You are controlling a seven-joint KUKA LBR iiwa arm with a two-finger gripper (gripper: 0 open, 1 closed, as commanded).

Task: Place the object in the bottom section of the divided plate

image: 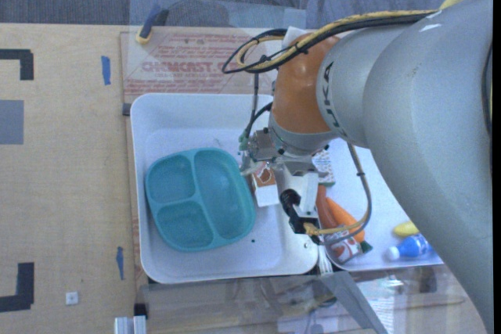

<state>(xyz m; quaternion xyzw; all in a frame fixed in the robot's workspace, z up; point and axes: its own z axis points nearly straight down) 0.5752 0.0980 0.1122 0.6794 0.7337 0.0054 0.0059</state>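
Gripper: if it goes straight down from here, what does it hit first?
Most likely the white floor of the left bin, just off the right rim of the teal divided plate. The gripper hangs close to that rim and might clip it; depth is unclear from one slanted view.

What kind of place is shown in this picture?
Most likely a robotics laboratory. A grey arm with an orange band reaches over a wooden bench marked with blue tape, and a teal divided plate lies in a shallow white bin.
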